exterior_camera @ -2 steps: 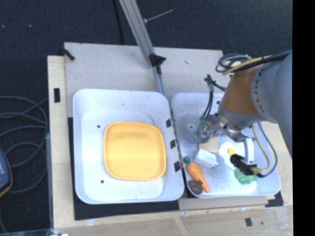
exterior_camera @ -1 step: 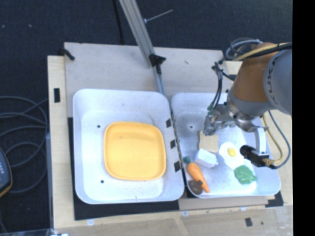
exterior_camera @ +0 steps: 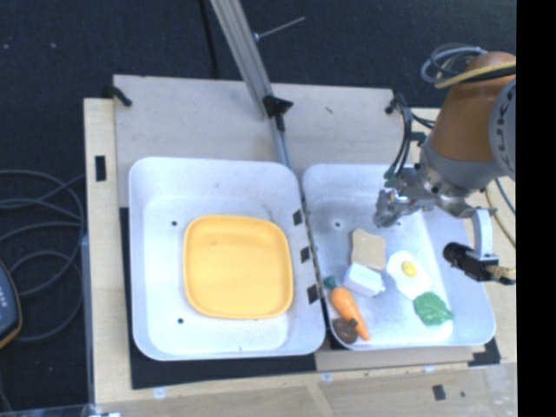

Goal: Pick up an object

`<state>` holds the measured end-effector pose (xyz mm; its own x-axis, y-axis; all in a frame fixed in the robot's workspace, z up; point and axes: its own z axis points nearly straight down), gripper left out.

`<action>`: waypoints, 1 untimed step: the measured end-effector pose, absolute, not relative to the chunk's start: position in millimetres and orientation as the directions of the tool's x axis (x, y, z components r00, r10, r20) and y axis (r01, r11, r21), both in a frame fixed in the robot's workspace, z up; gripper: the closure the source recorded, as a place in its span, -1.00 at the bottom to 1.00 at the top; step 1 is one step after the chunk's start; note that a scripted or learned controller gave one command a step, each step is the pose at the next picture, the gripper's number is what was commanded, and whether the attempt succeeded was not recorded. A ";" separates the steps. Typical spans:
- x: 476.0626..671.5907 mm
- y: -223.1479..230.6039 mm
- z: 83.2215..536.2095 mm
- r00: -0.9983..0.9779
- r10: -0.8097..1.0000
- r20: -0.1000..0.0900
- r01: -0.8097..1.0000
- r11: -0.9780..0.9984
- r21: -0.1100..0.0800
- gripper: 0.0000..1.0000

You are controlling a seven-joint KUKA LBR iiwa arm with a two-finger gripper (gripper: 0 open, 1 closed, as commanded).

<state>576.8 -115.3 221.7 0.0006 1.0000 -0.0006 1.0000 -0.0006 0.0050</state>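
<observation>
The right bin holds a tan bread slice, a white block, a fried egg, a green leafy piece, an orange carrot and a grey spoon-like piece at its front edge. My gripper hangs over the back of this bin, just behind and to the right of the bread slice. Nothing shows between its fingers.
A yellow square plate lies in the left bin. A slanted metal rod comes down to the seam between the bins at the back. The arm's orange wrist stands over the right bin's far right corner.
</observation>
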 end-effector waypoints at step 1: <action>579.8 -111.4 283.7 0.000 1.000 -0.001 1.000 0.000 0.007 1.00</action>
